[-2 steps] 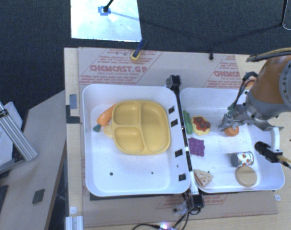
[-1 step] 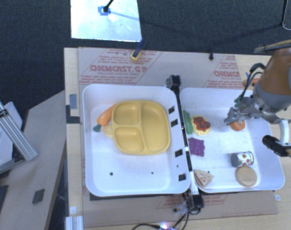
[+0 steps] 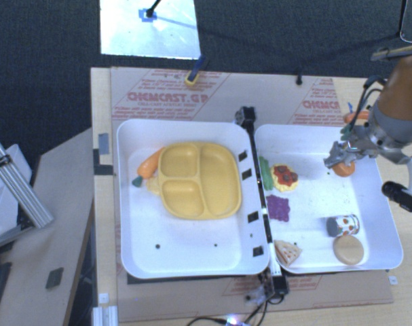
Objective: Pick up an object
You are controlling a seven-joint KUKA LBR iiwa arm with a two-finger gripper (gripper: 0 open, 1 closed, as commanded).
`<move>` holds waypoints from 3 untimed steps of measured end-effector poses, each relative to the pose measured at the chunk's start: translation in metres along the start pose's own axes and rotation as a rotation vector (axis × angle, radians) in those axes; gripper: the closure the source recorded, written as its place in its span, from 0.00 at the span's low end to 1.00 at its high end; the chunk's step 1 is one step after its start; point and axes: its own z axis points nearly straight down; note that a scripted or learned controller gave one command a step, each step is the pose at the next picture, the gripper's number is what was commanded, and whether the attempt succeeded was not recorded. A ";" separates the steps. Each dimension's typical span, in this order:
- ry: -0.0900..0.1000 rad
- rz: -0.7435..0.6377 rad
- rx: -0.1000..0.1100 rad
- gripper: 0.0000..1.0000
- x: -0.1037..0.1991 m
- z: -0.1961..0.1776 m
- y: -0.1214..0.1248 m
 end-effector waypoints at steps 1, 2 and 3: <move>0.000 -0.001 0.000 1.00 0.000 -0.034 0.002; 0.002 -0.006 0.001 1.00 0.059 -0.040 0.017; 0.002 -0.004 0.004 1.00 0.112 -0.039 0.012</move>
